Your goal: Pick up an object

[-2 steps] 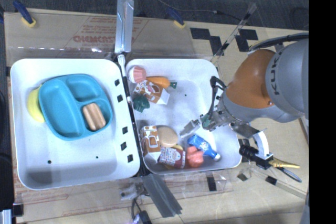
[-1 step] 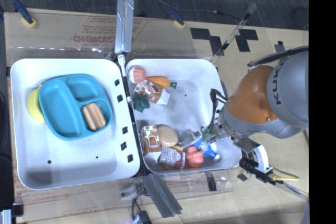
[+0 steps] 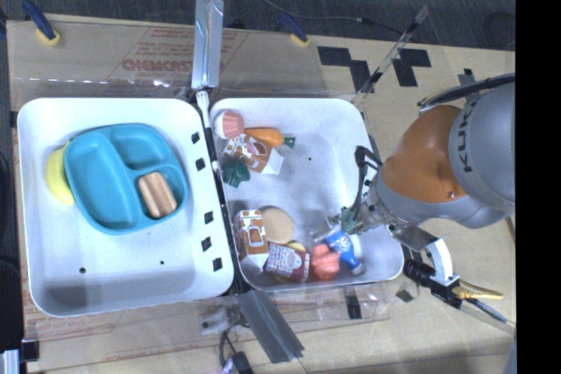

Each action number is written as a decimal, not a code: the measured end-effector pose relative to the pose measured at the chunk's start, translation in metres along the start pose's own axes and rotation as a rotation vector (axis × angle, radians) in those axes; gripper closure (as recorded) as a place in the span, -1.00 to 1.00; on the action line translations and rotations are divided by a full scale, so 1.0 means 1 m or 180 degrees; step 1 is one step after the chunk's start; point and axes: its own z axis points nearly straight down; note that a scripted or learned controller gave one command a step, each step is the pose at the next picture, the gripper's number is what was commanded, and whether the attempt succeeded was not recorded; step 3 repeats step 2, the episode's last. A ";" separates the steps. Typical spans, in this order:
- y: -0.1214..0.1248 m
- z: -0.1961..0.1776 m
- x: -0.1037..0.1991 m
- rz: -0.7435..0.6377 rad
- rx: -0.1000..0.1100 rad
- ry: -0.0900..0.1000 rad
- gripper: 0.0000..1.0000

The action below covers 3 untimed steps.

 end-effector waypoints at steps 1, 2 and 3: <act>0.033 -0.140 0.058 0.0589 0.0002 0.0004 1.00; 0.043 -0.149 0.064 0.0869 0.0024 0.0004 1.00; 0.043 -0.149 0.064 0.0869 0.0024 0.0004 1.00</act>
